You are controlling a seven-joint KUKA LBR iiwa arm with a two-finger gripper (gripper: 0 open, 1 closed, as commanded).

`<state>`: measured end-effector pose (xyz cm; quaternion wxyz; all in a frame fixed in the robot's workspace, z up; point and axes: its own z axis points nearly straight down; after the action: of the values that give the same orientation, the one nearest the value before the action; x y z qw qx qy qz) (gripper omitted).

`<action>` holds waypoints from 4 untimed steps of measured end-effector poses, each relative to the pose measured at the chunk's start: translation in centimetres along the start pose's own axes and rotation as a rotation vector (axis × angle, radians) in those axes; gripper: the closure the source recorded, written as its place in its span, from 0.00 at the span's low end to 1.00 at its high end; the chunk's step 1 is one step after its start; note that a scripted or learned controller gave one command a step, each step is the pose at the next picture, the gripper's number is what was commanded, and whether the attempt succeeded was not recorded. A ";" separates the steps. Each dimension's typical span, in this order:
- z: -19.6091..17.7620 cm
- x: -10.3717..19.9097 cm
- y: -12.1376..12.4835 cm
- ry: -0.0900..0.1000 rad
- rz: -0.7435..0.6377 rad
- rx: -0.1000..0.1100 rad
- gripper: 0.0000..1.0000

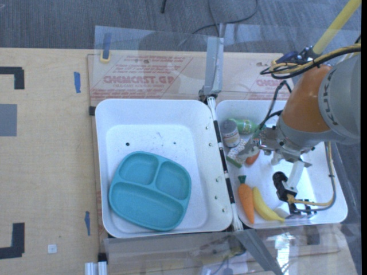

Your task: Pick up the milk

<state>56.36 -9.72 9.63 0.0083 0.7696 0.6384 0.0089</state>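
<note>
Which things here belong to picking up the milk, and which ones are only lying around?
For the job: pale carton in the right bin, probably the milk; gripper close beside it.

Lying about: grey can, green item, carrot, banana, same bin; teal divided plate in the left bin.

The milk [239,152] is a small, mostly white carton with reddish marks on the face that shows and a green strip along its near-left edge. It lies on the floor of the right bin [246,103], in that bin's left half, close to the left wall and about midway between the far and near rims. It seems to be tipped over rather than upright, set at a slant to the bin's walls, and its right end is partly hidden, so its full outline cannot be made out.
</note>
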 end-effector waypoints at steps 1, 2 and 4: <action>0.6 -1.7 10.4 0.004 -0.121 0.061 0.00; -14.5 -7.6 12.4 -0.003 -0.146 0.022 0.00; 0.8 -7.4 1.5 -0.002 -0.128 0.016 0.00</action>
<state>56.53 -17.26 8.84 0.0035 0.7274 0.6862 0.0022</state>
